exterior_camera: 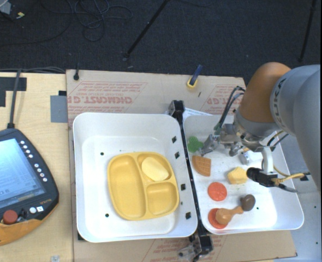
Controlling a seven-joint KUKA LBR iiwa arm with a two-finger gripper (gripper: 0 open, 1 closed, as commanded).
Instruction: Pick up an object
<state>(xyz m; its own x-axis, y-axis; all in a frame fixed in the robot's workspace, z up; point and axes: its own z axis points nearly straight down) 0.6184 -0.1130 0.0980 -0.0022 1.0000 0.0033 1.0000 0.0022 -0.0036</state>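
— Where is the arm?

— Its gripper [222, 141] hangs over the far part of the right bin [292, 214], just right of a green piece [194, 144]. Whether the claw is open or closed, I cannot tell.

— And the objects?

— An orange wedge [201, 166], yellow block [237, 176] and red disc [217, 191] lie nearer. The yellow tray [125, 192] sits in the left bin [90, 146].

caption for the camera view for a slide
KUKA arm's claw low in the right bin near a green piece; yellow divided tray in the left bin.
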